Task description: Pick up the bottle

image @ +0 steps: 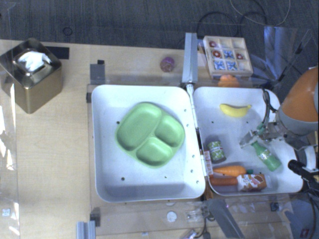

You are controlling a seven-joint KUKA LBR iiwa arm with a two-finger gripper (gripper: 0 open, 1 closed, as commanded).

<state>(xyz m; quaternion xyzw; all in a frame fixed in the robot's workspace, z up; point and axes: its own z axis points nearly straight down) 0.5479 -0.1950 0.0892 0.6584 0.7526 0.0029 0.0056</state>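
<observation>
Spanning the wooden worktop (60,148): two shallow white bins, left bin (104,183) bearing a green divided plastic tray (149,133). Lying tilted in right bin (209,101): green plastic bottle (265,157), neck touching the tool (255,137). Tool state: cannot tell.

Dark carpet (124,9) beyond wooden bench (45,158).
</observation>
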